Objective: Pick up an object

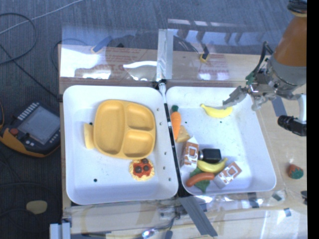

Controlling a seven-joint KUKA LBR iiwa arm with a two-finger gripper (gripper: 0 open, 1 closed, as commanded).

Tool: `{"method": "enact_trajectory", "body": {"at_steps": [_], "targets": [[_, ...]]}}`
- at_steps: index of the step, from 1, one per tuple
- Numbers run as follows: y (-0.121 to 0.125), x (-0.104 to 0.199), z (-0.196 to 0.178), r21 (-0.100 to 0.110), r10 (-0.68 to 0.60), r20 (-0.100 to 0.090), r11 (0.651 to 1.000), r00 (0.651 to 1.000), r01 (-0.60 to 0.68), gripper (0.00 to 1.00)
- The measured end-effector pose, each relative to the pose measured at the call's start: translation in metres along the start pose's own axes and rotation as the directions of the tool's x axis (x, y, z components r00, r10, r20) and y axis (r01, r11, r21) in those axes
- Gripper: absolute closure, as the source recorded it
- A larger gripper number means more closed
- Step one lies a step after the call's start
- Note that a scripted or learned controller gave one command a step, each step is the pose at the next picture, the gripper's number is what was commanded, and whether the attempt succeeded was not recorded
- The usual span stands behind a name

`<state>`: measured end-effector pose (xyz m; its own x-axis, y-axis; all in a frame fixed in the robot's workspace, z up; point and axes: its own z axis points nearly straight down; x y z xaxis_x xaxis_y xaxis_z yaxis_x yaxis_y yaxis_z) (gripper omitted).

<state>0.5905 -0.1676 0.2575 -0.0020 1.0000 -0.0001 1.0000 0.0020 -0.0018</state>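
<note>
A: Grey two-finger gripper point(234, 99) hovers just right of the yellow plastic banana point(217, 111), far in the right white bin point(264, 156). Fingers?

B: Can't tell. Approach step; next, descend onto banana.

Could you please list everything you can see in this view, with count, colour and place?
bins: 2, white, side by side on the bench
divided plate: 1, yellow, middle of left bin
cheese slice: 1, pale yellow, against the plate's left edge
small pizza: 1, red and yellow, left bin, below the plate
carrot: 1, orange, right bin, by the divider
bananas: 2, yellow, one near the right bin's top, one in the lower pile
cartons: 2, brown and white, right bin lower pile
black block: 1, black, on the lower pile
handheld controller: 1, grey and orange, floor at left
arm: 1, grey with orange band, at right
gripper: 1, grey, over the right bin's upper right
</note>
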Motion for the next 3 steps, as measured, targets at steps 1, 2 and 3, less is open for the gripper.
{"method": "enact_trajectory", "body": {"at_steps": [1, 2, 3], "targets": [[0.054, 0.033, 0.11, 0.001, -0.103, 0.0, 0.995, 0.995, 0.103, 0.0], [0.081, 0.006, 0.169, -0.009, -0.141, 0.006, 0.99, 0.99, 0.141, 0.0], [0.082, 0.006, 0.157, -0.011, -0.142, 0.009, 0.99, 0.99, 0.142, 1.0]]}}
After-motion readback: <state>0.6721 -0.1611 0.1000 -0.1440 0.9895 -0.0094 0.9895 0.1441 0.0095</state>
